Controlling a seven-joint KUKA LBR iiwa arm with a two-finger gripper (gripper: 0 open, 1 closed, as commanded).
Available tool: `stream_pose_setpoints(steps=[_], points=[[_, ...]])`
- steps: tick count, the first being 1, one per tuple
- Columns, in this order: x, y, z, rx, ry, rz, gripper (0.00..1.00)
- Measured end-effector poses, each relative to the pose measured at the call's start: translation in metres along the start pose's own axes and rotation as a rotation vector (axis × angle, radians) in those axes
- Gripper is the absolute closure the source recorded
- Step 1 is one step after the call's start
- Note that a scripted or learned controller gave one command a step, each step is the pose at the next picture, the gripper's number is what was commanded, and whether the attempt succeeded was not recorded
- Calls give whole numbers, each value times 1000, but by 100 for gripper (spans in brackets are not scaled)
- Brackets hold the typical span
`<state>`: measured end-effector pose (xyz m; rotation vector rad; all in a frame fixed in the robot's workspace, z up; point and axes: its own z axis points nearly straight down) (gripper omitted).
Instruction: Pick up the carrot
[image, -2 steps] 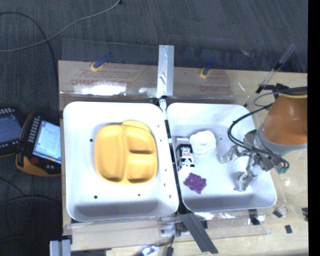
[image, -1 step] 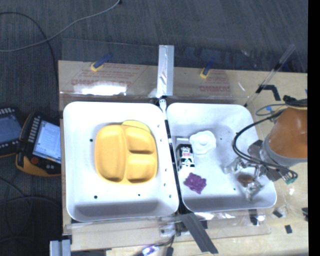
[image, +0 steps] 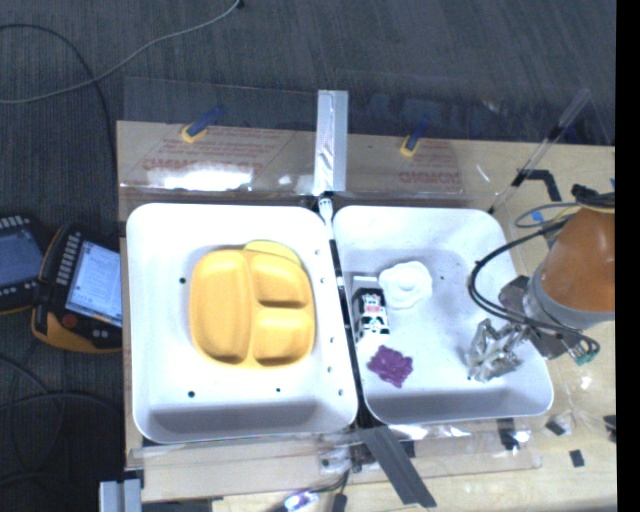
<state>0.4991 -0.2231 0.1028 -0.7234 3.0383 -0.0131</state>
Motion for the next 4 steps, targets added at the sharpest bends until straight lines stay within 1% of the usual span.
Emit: stream_pose_setpoints(steps=[1,2,3,4], points=[[-66,-33,-189,-13,9,-131,100],[-63,8,-133,-18,8,-495,100],[-132,-11,-17,-20,5,-703,100],[-107,-24,-109,-22,-1,-1185,100]])
